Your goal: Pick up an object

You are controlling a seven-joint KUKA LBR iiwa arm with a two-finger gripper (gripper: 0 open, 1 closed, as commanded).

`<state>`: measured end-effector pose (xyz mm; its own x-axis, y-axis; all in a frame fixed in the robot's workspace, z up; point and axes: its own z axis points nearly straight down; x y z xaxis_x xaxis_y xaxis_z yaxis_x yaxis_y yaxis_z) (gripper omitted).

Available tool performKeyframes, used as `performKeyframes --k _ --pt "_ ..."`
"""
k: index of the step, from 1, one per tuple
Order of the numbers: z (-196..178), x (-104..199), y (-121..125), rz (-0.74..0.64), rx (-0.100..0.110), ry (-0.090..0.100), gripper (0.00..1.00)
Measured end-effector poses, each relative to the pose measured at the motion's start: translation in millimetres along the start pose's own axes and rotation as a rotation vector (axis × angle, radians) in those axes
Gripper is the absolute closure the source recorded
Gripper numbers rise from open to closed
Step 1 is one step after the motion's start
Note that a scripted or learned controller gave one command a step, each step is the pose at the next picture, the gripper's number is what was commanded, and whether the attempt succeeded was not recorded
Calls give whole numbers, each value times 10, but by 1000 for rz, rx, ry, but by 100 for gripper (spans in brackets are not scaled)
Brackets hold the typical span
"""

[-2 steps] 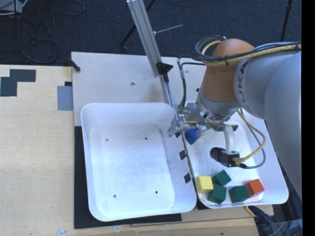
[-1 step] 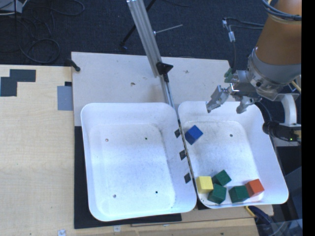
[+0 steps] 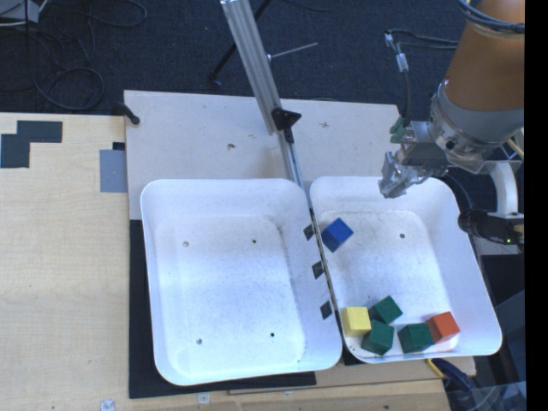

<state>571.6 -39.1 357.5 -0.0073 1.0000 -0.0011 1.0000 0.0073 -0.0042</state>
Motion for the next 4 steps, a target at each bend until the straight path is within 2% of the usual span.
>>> performKeyframes --k 1,2,3,4 --pt "6 9 -1 -3 2 0 0" --pt "1049 -190 -10 9 7 1 0" --pt "1720 -194 429 4 4 1 0" --pt "1248 280 -122 3 -1 4 0"
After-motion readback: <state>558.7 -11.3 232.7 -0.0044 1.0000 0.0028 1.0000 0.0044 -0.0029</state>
